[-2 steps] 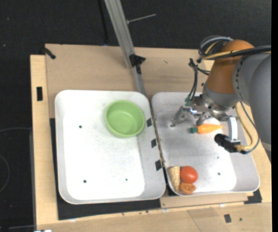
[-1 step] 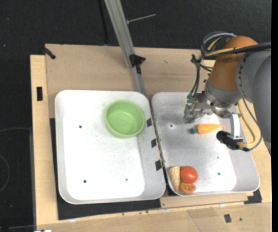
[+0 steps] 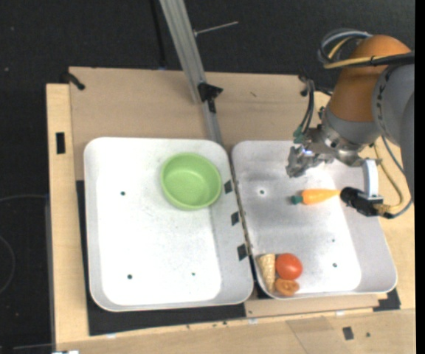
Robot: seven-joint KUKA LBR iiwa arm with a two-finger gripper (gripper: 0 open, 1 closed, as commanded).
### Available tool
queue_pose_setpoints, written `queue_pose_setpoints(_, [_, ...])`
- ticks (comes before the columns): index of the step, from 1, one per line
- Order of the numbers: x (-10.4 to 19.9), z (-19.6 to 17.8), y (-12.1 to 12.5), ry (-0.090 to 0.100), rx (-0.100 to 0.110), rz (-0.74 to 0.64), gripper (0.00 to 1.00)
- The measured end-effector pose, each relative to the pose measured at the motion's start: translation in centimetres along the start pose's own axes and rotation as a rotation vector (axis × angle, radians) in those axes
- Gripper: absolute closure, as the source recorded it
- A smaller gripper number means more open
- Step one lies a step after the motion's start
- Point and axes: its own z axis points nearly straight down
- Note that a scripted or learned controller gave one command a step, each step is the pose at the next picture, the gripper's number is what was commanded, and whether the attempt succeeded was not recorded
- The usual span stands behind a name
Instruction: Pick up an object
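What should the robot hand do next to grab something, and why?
Probably drop a little toward the near side, onto the toy carrot. The gripper hangs just beyond it in the right bin, with nothing seen between its fingers, and the carrot lies alone, closer than the tomato in the corner.

A small toy carrot (image 3: 317,196), orange with a green stub at its left end, lies on its side in the upper part of the right bin. Down in that bin's near left corner a red tomato (image 3: 289,265) sits touching a pale ridged cone-like piece (image 3: 268,268) and a smaller orange-red piece (image 3: 287,287). A light green bowl (image 3: 191,181) stands upright in the left bin's upper right area.
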Motion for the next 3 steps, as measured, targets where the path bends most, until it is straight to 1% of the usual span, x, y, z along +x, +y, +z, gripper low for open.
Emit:
queue_pose_setpoints(2, [0.2, -9.3, 0.0, -0.001, -0.001, -0.001, 1.0])
queue_pose_setpoints(3, [4.5, -8.5, 0.2, 0.001, 0.006, -0.002, 1.0])
